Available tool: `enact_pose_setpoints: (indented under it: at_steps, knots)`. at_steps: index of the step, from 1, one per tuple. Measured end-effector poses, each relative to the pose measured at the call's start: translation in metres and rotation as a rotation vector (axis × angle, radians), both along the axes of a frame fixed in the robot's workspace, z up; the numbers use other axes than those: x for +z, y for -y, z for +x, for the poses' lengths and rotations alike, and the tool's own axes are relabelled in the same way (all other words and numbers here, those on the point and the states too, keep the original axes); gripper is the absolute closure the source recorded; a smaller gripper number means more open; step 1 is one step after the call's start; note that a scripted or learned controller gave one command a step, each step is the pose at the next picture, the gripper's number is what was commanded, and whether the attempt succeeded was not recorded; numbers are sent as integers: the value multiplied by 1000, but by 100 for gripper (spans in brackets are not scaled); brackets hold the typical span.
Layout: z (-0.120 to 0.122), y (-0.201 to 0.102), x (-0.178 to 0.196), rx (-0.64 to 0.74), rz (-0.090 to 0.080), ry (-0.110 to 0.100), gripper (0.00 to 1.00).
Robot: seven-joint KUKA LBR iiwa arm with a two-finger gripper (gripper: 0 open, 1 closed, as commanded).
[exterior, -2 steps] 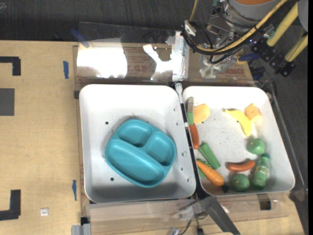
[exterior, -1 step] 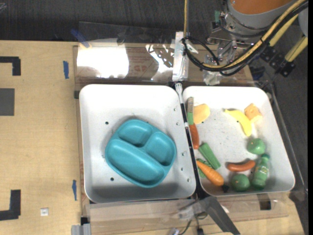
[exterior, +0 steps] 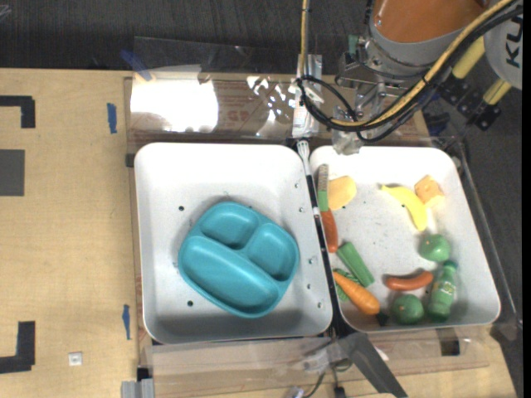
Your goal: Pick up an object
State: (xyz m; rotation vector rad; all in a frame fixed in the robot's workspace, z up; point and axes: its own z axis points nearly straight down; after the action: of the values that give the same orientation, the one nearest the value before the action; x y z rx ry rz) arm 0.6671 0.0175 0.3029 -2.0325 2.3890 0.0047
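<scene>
The right bin [exterior: 477, 222] holds several toy foods. Among them are a yellow banana [exterior: 411, 204], an orange wedge [exterior: 428, 188], a yellow-orange slice [exterior: 341, 191], a green pepper [exterior: 434, 247], a green bottle [exterior: 444, 293], a red sausage [exterior: 408, 281], a carrot [exterior: 357, 293] and a green pod [exterior: 354, 261]. My gripper [exterior: 347, 139] hangs above the far left edge of this bin, under the orange wrist band [exterior: 415, 2] and a tangle of cables. It is above and behind the yellow-orange slice, and I see nothing held in it.
The left bin [exterior: 158, 181] holds a teal divided plate [exterior: 241, 257]. A thin red-orange stick [exterior: 330, 229] lies along the wall between the bins. A shiny clear sheet [exterior: 207, 102] lies behind the bins. Tan bench [exterior: 58, 222] extends to the left.
</scene>
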Motion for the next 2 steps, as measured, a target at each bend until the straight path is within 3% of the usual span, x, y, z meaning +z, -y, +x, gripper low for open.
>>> enact_pose_setpoints:
  at_steps: [1,2]
  knots:
    - [-17,84,-25,266,-3,2,100]
    - [1,109,5,343,-4,9,100]
